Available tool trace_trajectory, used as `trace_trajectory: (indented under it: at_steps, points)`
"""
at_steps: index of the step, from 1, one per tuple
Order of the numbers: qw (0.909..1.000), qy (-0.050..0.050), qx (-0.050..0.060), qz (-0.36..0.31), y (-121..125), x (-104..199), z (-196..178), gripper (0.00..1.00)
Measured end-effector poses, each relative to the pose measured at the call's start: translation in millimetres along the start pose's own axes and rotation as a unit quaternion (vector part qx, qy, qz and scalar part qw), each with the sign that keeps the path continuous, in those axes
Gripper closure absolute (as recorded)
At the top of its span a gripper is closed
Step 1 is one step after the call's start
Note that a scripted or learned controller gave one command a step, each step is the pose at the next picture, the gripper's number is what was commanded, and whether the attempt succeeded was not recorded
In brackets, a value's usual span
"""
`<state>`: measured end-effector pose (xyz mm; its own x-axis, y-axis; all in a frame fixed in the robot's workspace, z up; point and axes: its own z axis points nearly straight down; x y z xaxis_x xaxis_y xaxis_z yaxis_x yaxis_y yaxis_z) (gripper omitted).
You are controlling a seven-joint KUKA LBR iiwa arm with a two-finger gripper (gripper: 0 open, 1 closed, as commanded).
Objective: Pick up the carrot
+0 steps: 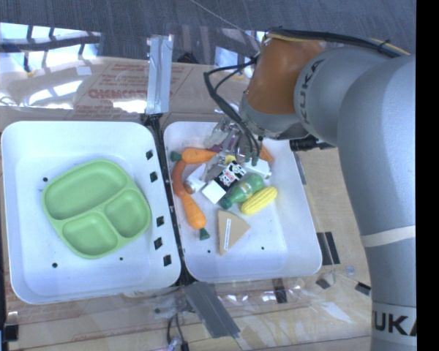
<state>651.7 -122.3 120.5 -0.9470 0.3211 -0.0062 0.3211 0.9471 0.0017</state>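
Note:
An orange carrot (198, 154) with a green tip lies across the upper left of the right bin (293, 247). A second carrot (193, 210) lies lower down along that bin's left wall, green end toward the front. My gripper (231, 142) hangs over the upper middle of the right bin, just right of the upper carrot's end and above the pile of toy food. The wrist hides what is directly beneath it.
Also in the right bin are a brownish sausage (179, 178), a black-and-white carton (228, 175), a green bottle (243, 191), a yellow corn cob (260, 200) and a tan wedge (230, 231). A green divided plate (95, 207) sits in the left bin (22, 269).

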Motion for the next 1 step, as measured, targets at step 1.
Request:
trace_trajectory:
  at_steps: [1]
  points:
    - [1.0000, -0.002, 0.000, -0.003, 1.0, -1.3, -12.1, 1.00]
